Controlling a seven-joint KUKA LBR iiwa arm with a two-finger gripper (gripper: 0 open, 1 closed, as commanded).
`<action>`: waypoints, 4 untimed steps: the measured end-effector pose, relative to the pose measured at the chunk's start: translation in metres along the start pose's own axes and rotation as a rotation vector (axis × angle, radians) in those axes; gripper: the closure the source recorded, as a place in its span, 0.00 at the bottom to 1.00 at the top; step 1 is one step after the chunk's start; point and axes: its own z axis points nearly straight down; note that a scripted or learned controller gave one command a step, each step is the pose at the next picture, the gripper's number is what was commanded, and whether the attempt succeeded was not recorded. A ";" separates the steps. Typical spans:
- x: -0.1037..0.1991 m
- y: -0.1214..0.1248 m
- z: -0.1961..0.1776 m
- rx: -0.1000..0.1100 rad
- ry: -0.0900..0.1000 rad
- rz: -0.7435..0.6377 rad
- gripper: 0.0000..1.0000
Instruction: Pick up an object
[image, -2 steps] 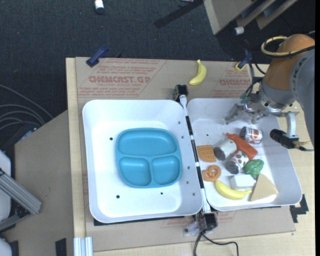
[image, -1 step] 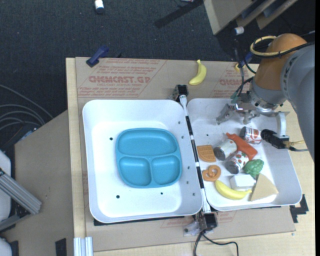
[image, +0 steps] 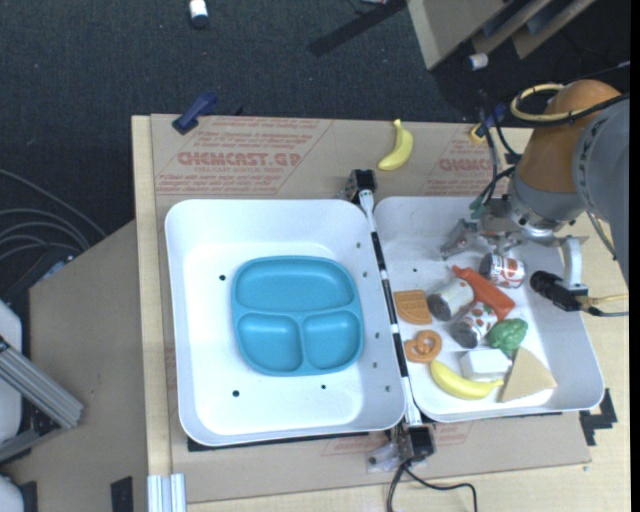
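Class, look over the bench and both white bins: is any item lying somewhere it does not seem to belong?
Yes. One yellow toy banana lies on the bare cardboard bench top, behind the bins and outside both. The other small items, a second yellow banana among them, are heaped in the right white bin.

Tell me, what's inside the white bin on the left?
A blue divided plate lies in the left bin, its three compartments bare. Whatever part of the bin floor is under the plate is covered.
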 end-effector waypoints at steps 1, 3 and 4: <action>0.002 0.019 0.000 -0.004 -0.001 -0.001 0.00; -0.011 -0.028 -0.010 -0.003 0.000 0.001 1.00; -0.011 -0.028 -0.010 -0.003 0.000 0.001 0.00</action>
